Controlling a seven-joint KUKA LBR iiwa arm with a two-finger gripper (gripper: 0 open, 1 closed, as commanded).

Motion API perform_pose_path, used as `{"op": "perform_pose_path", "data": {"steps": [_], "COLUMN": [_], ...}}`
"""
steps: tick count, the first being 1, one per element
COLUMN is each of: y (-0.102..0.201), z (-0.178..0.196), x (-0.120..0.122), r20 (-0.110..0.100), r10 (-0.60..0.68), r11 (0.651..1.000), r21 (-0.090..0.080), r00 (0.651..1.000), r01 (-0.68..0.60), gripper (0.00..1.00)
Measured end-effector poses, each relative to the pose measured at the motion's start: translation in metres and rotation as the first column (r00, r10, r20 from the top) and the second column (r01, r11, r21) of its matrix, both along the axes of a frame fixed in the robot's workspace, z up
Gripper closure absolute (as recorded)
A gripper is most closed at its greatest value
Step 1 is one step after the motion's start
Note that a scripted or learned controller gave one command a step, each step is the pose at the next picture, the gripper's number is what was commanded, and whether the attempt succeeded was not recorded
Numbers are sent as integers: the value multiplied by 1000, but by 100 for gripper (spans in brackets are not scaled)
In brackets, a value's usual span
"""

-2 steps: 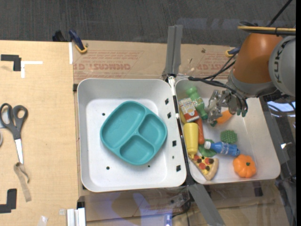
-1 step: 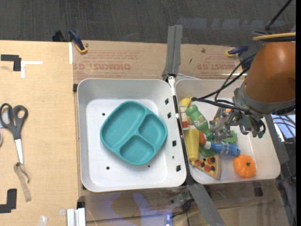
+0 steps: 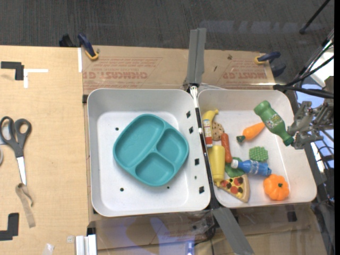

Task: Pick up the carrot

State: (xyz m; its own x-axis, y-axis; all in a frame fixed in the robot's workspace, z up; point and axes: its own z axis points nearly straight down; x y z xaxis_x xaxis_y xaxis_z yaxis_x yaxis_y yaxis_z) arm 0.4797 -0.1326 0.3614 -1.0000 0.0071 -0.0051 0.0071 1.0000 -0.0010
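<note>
While the left bin (image 3: 95, 158) is sitting with a teal divided plate (image 3: 151, 149) lying flat in it, the right bin (image 3: 303, 166) is holding the loose toy food, which is why the arm is reaching in at that bin's right rim. Beside the green bottle (image 3: 272, 121), and apart from the pumpkin (image 3: 276, 187) nearer the front, the carrot (image 3: 251, 132) is lying on bare floor toward the far side, leaving room for a grasp. Whether the gripper (image 3: 302, 125) is spread or closed I cannot tell, as it is hovering at the edge gripping nothing visible.
</note>
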Motion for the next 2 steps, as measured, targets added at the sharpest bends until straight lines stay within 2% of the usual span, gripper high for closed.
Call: {"op": "perform_pose_path", "data": {"steps": [1, 2], "y": [0, -5], "z": [0, -84], "x": [0, 53], "r20": [0, -3], "r10": [0, -176], "r11": [1000, 984], "r21": [0, 2], "r00": [1000, 984], "r01": [0, 176], "gripper": [0, 0]}}
